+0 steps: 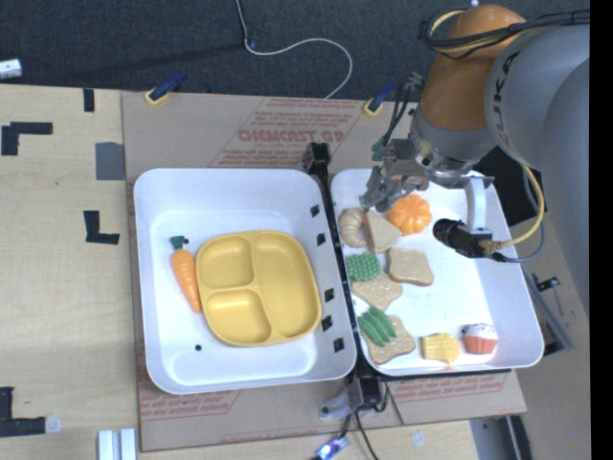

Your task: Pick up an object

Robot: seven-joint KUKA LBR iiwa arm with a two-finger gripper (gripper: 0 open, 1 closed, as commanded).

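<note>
Grey arm's fingers (pixel 381 192) low over right bin (pixel 508 295), beside orange pumpkin (pixel 412 213); open or shut unclear.

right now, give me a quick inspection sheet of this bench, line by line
surface: two white bins side by side, left bin and right bin, on cardboard.
job's things: right bin holds toy food: pumpkin, croissant, bread slice, cupcake, green pieces.
clutter: yellow divided plate and carrot in left bin.
grippers: gripper low over the right bin's far left corner, beside the pumpkin; nothing seen held.
cables: white cable behind the bench; black cables at the wrist.
surroundings: dark floor, black tape marks on wood.
</note>
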